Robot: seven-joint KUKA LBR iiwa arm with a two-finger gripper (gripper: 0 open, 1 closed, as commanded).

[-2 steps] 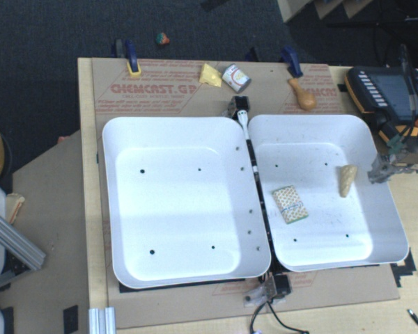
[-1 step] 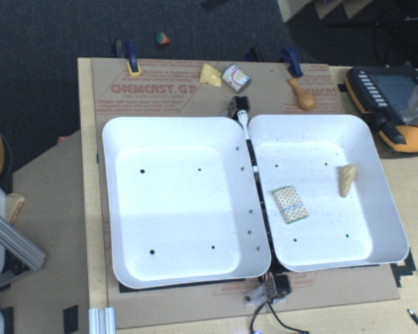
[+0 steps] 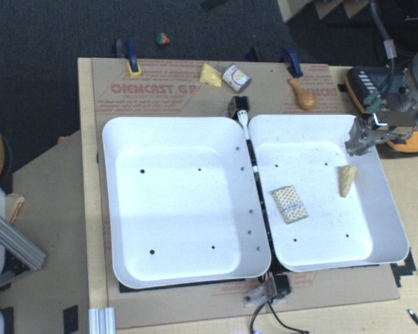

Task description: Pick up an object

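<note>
The right bin (image 3: 376, 245) holds two objects. A flat square pad with a dotted pattern (image 3: 290, 204) lies near its middle. A pale beige, cone-like piece (image 3: 346, 179) rests toward the right wall. My gripper (image 3: 356, 143) hovers over the bin's far right corner, just above and slightly right of the beige piece and apart from it. Nothing can be seen held in it. The arm reaches in from the upper right.
The left bin (image 3: 118, 200) stands beside the right one. Behind the bins on the board lie a yellow wedge (image 3: 210, 76), a small white box (image 3: 236, 78), a wooden pear-shaped piece (image 3: 303, 94) and a black-handled tool (image 3: 241, 108). Blue clamps (image 3: 132, 56) grip the far edge.
</note>
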